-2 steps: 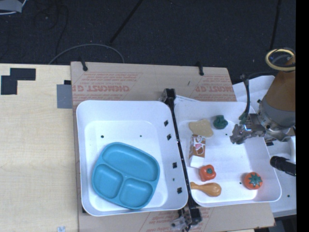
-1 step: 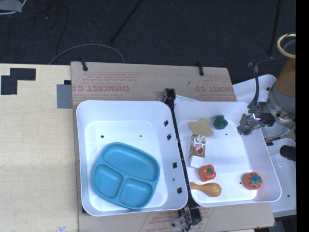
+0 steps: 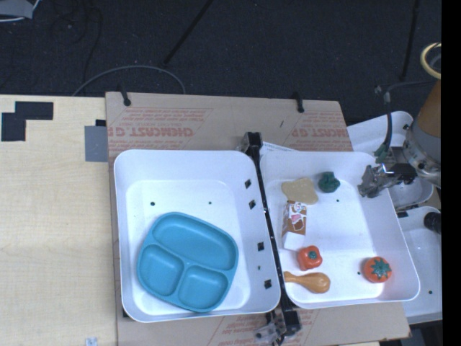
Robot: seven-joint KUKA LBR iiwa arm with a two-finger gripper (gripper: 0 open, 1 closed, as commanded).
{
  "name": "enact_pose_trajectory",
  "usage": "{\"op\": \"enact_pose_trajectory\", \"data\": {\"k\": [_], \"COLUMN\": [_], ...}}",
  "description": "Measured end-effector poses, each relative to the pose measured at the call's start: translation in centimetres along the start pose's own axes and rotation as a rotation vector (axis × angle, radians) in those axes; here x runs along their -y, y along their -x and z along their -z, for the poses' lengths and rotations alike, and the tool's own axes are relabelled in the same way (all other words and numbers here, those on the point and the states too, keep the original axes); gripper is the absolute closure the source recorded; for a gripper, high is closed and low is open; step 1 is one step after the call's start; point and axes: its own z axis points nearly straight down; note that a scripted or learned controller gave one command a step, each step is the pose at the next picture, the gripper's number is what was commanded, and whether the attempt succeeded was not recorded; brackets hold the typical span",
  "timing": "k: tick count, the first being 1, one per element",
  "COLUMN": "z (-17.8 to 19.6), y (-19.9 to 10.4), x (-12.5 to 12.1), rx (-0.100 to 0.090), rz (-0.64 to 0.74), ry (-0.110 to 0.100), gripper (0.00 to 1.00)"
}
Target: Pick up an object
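Item 1, my claw (image 3: 372, 182): sits over the right rim of the right bin (image 3: 403, 251), near that bin's upper right corner. It is dark and small here; I cannot tell how it is set, and I see nothing in its grasp. My arm comes in from the right, with an orange band (image 3: 430, 110) above the wrist.

Item 2, right bin, contents, all lying loose on the white floor and apart from my claw:
- dark green rounded object (image 3: 329, 182), upper middle, the nearest thing to my claw.
- pale tan flat piece (image 3: 300, 190), just left of the green object.
- small brown and white carton (image 3: 294, 219), just below the tan piece, close to it or touching its lower edge; I cannot tell which.
- red tomato-like object (image 3: 310, 257) with a green top, below the carton.
- orange-tan gourd shape (image 3: 308, 281), lying lengthwise near the bin's front edge, just under the red one.
- orange rounded object (image 3: 377, 269) with a green top, alone in the lower right part.

Item 3, left bin (image 3: 130, 193): holds a blue divided plate (image 3: 188, 260) with three compartments, lying flat in the lower half.

Item 4, table (image 3: 50, 229): pale wood surface to the left; both bins sit on a brown printed cardboard sheet (image 3: 216, 125).
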Motion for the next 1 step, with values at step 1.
{"op": "enact_pose_trajectory", "data": {"k": [1], "z": [0.44], "y": [-5.51], "x": [-1.05], "rx": [-0.002], "rz": [0.003], "ry": [-0.001], "gripper": [1.00]}}
